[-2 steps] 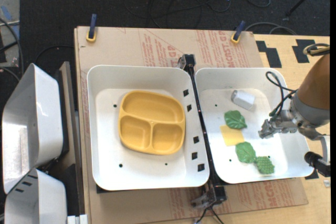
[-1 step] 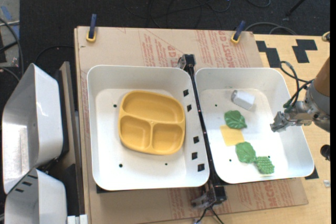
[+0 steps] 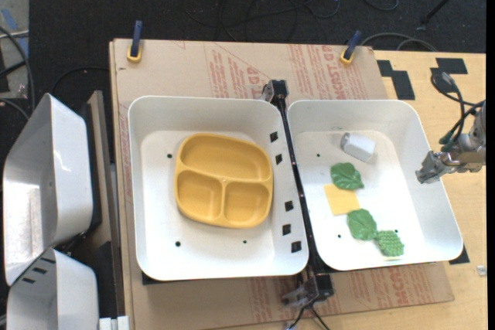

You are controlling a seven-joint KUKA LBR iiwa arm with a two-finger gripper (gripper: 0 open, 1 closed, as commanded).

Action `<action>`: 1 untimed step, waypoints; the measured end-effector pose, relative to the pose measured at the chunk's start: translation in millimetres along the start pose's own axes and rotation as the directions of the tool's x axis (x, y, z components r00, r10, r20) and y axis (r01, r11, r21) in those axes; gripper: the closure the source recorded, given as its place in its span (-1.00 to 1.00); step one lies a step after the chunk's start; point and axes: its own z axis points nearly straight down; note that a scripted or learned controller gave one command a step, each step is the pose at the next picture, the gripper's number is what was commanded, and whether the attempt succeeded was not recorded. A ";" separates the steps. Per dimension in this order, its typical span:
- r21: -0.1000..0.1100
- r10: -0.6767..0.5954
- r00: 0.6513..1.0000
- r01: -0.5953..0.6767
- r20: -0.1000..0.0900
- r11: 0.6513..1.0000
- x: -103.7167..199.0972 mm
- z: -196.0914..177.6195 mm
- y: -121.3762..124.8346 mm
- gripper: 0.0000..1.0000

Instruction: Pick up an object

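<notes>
The gripper (image 3: 430, 170) sits at the right edge of the frame, just at the right wall of the right bin (image 3: 402, 113); whether its jaws are released or clenched I cannot tell, the view is too small there. Nothing is seen between them. The pickable things lie in this bin: a grey block (image 3: 358, 144), a yellow square (image 3: 342, 200) and green pieces (image 3: 347, 176). The yellow tray (image 3: 224, 180) fills the left bin (image 3: 155, 166). The step looks like the approach; next the arm must reach leftward over one object and descend.
</notes>
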 end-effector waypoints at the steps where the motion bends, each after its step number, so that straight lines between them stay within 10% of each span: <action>1: -0.001 -0.001 1.000 0.001 0.000 1.000 -0.4 -46.1 1.6 1.00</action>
